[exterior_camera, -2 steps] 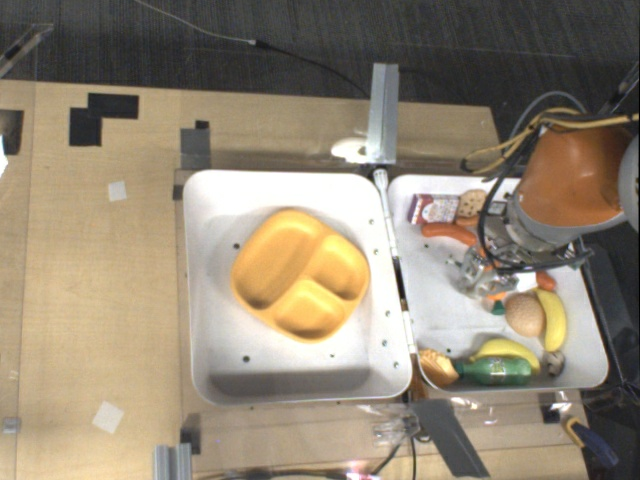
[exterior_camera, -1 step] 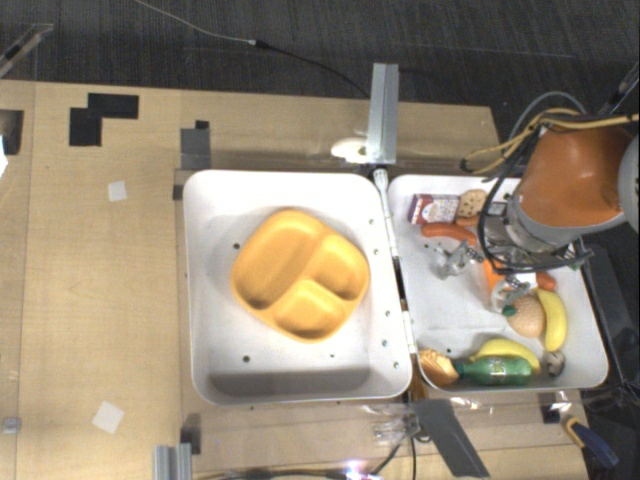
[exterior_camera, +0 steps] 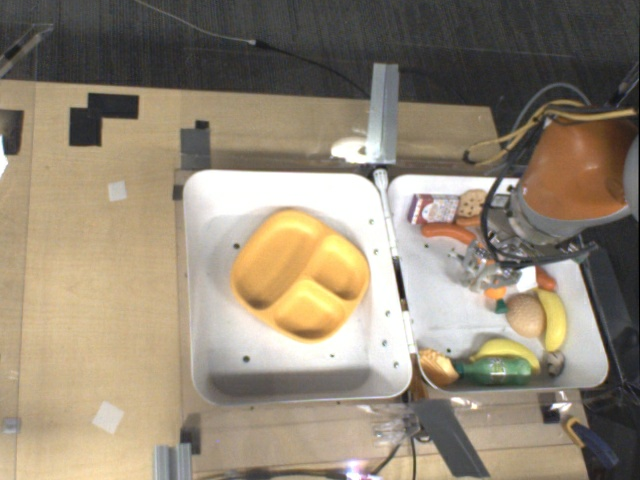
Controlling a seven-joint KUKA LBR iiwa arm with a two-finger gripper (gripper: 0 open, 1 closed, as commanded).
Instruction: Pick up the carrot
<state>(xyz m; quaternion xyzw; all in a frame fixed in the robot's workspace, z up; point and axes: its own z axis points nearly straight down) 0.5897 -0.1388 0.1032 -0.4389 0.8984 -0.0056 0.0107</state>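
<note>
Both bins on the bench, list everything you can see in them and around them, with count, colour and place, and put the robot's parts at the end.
Divided plate: one, yellow-orange, middle of the left bin.
Cookie box: one, dark red and white, top of the right bin.
Sausage: one, red-orange, just below the cookie box.
Carrot: one, orange, mid right bin, partly hidden beneath the claw.
Potato: one, tan, below the carrot.
Bananas: two, yellow, one beside the potato, one at the bin's lower edge.
Bottle: one, green, lying along the lower edge.
Bread roll: one, brown-orange, lower left corner.
Arm: one, grey with orange band, reaching in from the right.
Claw: one, metal, over the carrot.
</note>
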